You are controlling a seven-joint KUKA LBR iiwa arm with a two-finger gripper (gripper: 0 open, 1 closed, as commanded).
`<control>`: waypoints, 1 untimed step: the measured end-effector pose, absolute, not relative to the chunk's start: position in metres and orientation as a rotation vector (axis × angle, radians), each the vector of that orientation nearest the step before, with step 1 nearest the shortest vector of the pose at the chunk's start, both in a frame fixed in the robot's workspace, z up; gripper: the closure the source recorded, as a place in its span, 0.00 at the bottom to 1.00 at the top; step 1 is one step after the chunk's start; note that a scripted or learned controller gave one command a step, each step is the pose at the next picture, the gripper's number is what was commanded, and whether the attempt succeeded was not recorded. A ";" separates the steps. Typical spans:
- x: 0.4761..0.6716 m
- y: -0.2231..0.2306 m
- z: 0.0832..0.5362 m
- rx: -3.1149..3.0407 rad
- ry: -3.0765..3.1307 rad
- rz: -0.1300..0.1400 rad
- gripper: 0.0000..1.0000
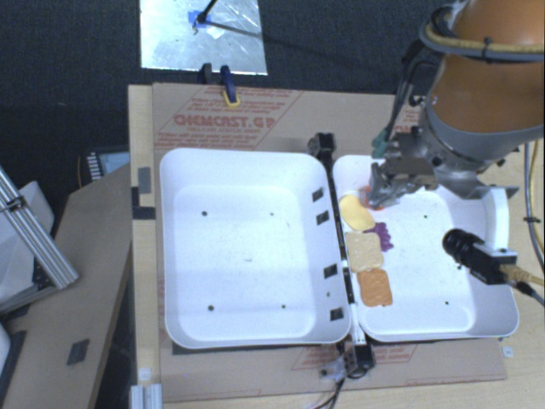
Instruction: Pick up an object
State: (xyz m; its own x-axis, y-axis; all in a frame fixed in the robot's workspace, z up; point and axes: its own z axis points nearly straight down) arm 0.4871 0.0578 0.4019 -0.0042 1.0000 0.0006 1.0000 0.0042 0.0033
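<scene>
Nearest me, the orange wafer lies untouched; I can't tell the gripper's state, so it may nudge the yellow piece aside.

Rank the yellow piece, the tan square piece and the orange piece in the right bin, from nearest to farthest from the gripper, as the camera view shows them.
1. Yellow piece: just below and left of the gripper.
2. Tan square piece: further down, by the divider.
3. Orange piece: lowest in the row.
</scene>
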 end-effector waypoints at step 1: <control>0.508 0.106 0.453 2.210 2.228 0.012 1.00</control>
State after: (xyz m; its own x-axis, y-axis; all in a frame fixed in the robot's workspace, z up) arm 0.5078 0.1061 0.4534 -0.0080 1.0000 0.0025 0.9999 0.0080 0.0081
